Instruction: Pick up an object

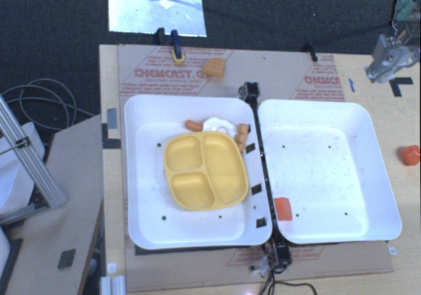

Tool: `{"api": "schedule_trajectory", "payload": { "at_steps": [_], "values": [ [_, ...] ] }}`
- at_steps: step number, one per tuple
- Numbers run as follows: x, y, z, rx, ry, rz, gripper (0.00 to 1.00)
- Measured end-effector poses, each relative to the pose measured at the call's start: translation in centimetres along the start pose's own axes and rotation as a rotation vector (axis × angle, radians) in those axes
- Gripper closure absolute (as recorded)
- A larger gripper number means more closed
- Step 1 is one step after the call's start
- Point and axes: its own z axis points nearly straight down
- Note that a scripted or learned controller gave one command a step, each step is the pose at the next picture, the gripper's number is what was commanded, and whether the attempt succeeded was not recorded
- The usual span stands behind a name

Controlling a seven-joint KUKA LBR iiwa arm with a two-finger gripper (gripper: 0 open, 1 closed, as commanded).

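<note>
yellow tray (pixel 205 172) in left bin, well apart from pincer (pixel 389 63); its state unclear.

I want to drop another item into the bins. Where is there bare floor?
The right white bin is mostly bare; only a small orange block sits at its lower left corner. The left white bin is crowded by a yellow divided tray, leaving strips along its left and bottom.
</note>
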Motion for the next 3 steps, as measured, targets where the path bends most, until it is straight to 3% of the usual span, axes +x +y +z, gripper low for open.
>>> {"api": "schedule_trajectory", "payload": {
  "at_steps": [1, 2, 3],
  "values": [
    [0.0, 0.0, 0.1, 0.001, 0.0, -0.002, 0.0],
    [-9.9, -0.6, 4.8, 0.018, -0.002, 0.032, 0.0],
    [-9.4, -0.5, 4.5, 0.013, -0.001, 0.02, 0.0]
  ]
}}
